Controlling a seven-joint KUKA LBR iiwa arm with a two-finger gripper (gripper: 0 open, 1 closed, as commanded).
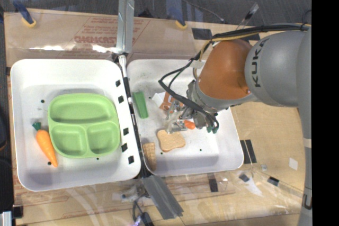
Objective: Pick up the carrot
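The carrot (45, 146) is orange with a dark green top and lies in the left bin (21, 114), against the left side of the green divided plate (83, 125). My gripper (177, 120) hangs over the middle of the right bin (225, 151), far to the right of the carrot. It sits just above a slice of toast (171, 141). The wrist and cables crowd the fingers, so their state is unclear.
In the right bin a green stick-shaped piece (140, 105) lies near the left wall and a waffle-textured cracker (149, 154) leans in the front left corner. A metal divider (125, 24) runs between the bins. The arm's orange band (225, 74) overhangs the right bin.
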